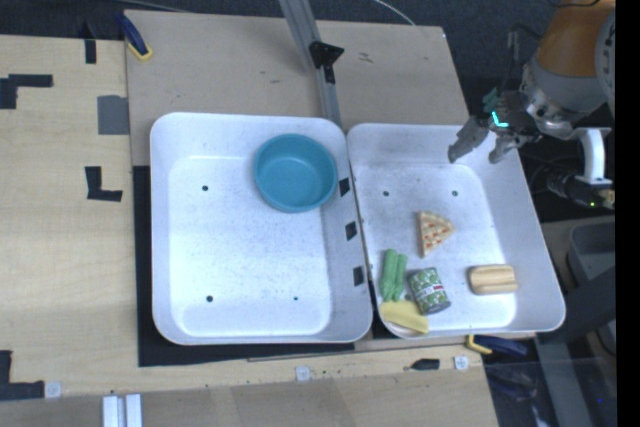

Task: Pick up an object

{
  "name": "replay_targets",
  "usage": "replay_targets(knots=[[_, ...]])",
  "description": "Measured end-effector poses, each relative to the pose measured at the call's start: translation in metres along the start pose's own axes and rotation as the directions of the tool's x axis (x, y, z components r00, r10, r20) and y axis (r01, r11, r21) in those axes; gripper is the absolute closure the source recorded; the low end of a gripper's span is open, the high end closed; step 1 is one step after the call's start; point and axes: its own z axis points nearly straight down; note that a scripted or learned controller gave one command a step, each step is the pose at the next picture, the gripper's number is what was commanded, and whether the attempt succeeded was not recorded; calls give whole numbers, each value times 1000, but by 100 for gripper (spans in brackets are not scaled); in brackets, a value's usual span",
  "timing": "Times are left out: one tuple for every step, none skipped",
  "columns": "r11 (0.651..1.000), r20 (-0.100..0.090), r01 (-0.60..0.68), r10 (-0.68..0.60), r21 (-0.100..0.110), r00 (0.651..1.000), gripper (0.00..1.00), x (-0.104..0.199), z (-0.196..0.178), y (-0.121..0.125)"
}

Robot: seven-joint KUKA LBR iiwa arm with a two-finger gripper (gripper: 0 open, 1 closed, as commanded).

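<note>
One blue bowl [295, 172] is seen left; five small items right (pizza slice [434, 232] included). Pincer [481, 144] spread, nothing held.

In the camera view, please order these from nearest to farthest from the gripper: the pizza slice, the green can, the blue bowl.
Measured from the gripper, above the right bin's far edge:
1. Pizza slice, middle of the right bin.
2. Green can, near the right bin's front edge.
3. Blue bowl, in the left bin.
</note>
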Motion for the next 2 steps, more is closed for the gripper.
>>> replay_targets(knots=[[1000,0,0,0,-2,1000,0,0,-1,1],[1000,1,1,-1,2,1000,0,6,48,7]])
